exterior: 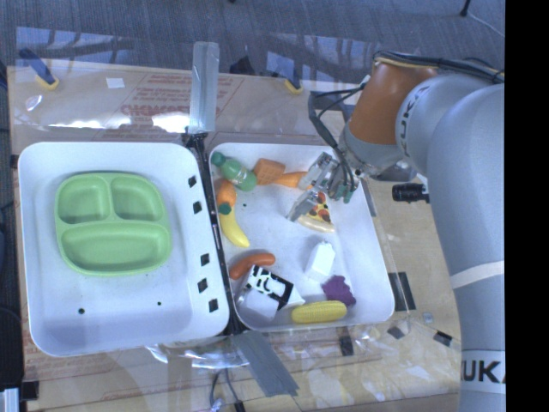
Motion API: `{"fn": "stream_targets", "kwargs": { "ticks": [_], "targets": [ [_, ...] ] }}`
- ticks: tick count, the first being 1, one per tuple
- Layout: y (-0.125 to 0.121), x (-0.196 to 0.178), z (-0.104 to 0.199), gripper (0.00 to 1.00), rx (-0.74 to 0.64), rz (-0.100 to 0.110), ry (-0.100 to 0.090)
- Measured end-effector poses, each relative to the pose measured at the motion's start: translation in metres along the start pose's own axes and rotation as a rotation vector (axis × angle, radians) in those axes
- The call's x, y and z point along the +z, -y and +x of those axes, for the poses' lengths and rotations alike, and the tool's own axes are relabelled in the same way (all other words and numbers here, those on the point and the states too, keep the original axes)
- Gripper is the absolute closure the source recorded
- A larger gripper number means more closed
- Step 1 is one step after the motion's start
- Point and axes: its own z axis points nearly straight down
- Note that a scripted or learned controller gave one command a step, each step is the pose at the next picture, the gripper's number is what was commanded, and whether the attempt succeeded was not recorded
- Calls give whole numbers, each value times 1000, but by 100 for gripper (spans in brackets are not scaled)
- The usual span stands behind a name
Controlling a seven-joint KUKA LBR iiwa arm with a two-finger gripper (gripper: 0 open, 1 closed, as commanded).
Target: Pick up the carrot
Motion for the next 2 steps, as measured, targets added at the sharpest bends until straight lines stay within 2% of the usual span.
{"fn": "stream_targets", "kwargs": {
  "ticks": [1,2],
  "targets": [
    [-13,0,4,0,256,-2,-6],
    [-32,1,12,0,585,-1,-2]
  ]
}}
